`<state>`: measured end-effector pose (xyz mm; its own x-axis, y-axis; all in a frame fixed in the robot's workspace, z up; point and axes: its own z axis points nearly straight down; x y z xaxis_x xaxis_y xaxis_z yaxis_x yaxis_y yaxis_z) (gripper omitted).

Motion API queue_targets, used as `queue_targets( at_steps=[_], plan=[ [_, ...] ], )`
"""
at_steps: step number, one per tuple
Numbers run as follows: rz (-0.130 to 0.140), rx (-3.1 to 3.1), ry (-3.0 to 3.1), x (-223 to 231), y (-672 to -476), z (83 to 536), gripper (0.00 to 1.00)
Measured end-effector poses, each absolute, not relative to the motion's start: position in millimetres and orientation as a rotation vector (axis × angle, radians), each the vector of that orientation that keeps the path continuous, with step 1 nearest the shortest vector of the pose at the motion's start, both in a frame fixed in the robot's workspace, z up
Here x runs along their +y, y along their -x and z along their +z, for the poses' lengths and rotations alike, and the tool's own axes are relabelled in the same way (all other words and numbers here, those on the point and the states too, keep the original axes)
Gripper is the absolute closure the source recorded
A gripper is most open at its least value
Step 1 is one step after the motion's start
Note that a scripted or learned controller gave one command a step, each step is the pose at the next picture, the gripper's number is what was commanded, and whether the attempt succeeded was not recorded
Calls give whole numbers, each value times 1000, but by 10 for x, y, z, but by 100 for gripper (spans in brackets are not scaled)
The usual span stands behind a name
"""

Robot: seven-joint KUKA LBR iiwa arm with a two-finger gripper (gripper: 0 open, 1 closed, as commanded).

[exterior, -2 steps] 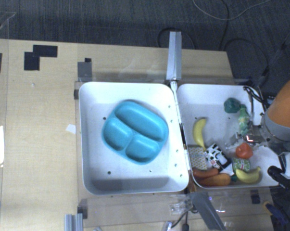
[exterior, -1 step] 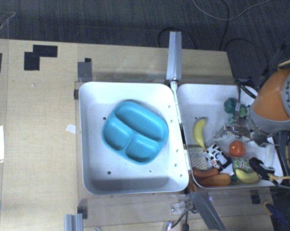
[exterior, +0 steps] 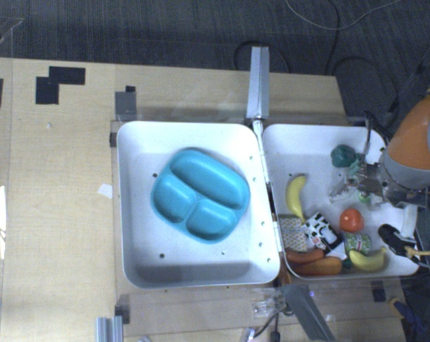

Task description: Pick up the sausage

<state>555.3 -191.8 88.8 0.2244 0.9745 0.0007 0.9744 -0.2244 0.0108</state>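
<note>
The sausage (exterior: 316, 266), a reddish-brown to orange roll, lies along the near wall of the right bin (exterior: 311, 142), close to its left corner. My gripper (exterior: 352, 185) hangs over the right half of that bin, just below a teal object (exterior: 342, 154) and above a red tomato (exterior: 351, 219). It sits well up and to the right of the sausage, not touching it. The grey arm with its orange band (exterior: 421, 137) comes in from the right edge.
A yellow banana (exterior: 296, 196), a black-and-white cow toy (exterior: 316, 229), a patterned piece (exterior: 293, 229) and a yellow-green fruit (exterior: 366, 258) crowd around the sausage. The left bin (exterior: 136, 191) holds a blue divided plate (exterior: 200, 194). A metal post (exterior: 258, 80) stands between the bins.
</note>
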Motion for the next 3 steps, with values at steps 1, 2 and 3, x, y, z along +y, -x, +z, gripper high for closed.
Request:
queue_targets(
  at_steps=[1,2,3],
  plan=[
    [9,1868,-2518,-1913,-5663,886,0],
    [14,1681,-2644,-1603,-5133,891,0],
    [22,1684,-2639,-1592,-5161,1006,100]
  ],
)
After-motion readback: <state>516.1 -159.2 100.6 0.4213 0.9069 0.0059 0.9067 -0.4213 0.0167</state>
